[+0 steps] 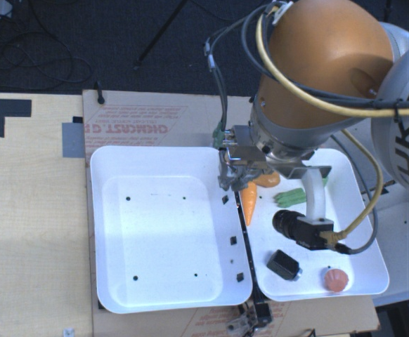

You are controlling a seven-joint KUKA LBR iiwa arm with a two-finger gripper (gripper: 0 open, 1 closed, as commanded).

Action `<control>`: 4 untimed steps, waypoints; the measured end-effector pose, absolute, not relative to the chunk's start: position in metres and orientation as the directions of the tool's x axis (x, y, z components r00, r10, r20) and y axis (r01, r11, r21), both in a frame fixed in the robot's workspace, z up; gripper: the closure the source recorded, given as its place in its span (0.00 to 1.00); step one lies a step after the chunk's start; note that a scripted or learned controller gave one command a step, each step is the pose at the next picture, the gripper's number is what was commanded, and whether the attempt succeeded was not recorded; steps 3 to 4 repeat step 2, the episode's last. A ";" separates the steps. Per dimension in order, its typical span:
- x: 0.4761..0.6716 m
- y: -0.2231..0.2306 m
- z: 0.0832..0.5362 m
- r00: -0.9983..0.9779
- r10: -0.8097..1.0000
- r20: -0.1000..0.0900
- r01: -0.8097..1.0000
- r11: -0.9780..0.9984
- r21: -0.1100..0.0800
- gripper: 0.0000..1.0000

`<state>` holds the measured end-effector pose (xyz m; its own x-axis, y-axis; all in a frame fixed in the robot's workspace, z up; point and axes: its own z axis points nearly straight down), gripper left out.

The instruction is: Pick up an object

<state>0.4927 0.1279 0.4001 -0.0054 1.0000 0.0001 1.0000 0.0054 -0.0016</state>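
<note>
Two shallow white bins sit side by side on the bench: the left bin in the middle of the frame, and the right bin toward the lower right holding the loose items. Counted there: one orange carrot lying lengthwise along the divider at that bin's left edge, one orange piece just beside the carrot's top, one green piece near the bin's middle, one small black block lower down, and one reddish round item at the lower right corner. The arm comes in from the upper right, its large orange band filling that corner, with the wrist bent down over the right bin. The gripper hangs at the carrot's upper end by the divider; whether it is spread or closed cannot be told.
</note>
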 end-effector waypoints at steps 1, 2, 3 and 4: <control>0.492 0.125 0.400 -0.001 1.000 -0.001 1.000 0.001 -0.004 0.00; 0.492 0.125 0.409 -0.002 1.000 -0.002 1.000 0.002 -0.007 1.00; 0.492 0.125 0.409 -0.002 1.000 -0.002 1.000 0.002 -0.007 1.00; 0.492 0.125 0.409 -0.002 1.000 -0.002 1.000 0.002 -0.007 1.00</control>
